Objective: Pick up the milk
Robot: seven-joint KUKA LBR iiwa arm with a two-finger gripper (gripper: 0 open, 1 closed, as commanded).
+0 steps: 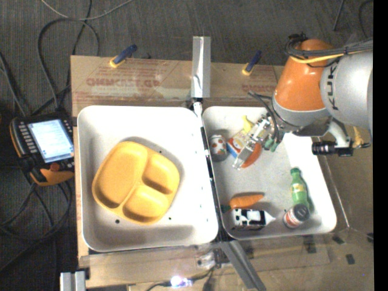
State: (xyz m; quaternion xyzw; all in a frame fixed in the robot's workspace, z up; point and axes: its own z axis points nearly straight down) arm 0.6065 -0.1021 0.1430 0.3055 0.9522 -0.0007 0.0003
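The gripper (254, 139), its hold impossible to tell, is hovering in the right bin's (327, 223) upper part, while the milk carton (249, 217) is lying ungrasped near the bin's lower edge, below the carrot (247, 199).

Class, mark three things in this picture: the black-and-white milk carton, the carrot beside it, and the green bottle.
Black-and-white milk carton (250, 217), camera view: middle of its upper face.
Orange carrot (247, 199), camera view: middle of its body.
Green plastic bottle (297, 190), camera view: middle of its body, below the neck.
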